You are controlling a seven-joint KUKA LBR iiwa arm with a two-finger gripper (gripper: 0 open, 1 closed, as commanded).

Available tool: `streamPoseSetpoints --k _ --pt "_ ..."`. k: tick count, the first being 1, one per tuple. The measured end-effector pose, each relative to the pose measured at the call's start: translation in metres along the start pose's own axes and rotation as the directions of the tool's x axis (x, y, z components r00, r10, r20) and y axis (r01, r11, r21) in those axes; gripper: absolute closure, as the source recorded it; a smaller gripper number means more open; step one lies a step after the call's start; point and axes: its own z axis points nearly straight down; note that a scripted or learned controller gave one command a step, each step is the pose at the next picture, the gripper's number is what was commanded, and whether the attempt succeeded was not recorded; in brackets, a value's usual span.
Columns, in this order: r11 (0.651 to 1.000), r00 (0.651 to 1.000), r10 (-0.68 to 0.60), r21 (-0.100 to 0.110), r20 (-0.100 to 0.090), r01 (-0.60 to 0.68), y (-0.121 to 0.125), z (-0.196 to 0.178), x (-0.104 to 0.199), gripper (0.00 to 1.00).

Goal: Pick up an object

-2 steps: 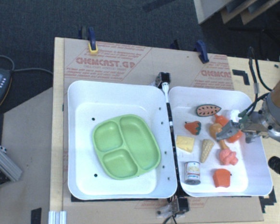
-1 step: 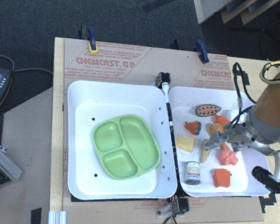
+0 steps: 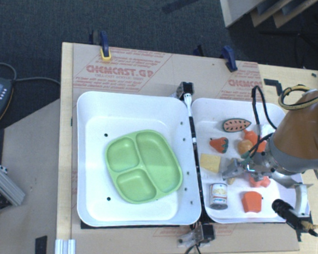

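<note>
We see the table (image 3: 152, 68) bearing two white bins: left bin (image 3: 86, 145) at nine o'clock, right bin (image 3: 204, 108) at three

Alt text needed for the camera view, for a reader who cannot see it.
The arm's gripper hangs low over the right bin among small toy foods: a cheese wedge, a small can, a watermelon slice. The left bin holds a green divided plate.
</note>
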Motion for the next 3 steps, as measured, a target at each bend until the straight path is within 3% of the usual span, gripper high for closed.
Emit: streamPoseSetpoints --k 1,2,3 --pt "1.0 1.0 0.001 -0.002 0.001 -0.001 0.0 0.045 0.001 0.0" --pt "1.0 1.0 0.002 -0.008 0.003 -0.002 0.0 0.032 0.0 1.0" --pt "1.0 1.0 0.001 -0.012 0.005 -0.001 -0.007 -0.02 -0.007 1.0"
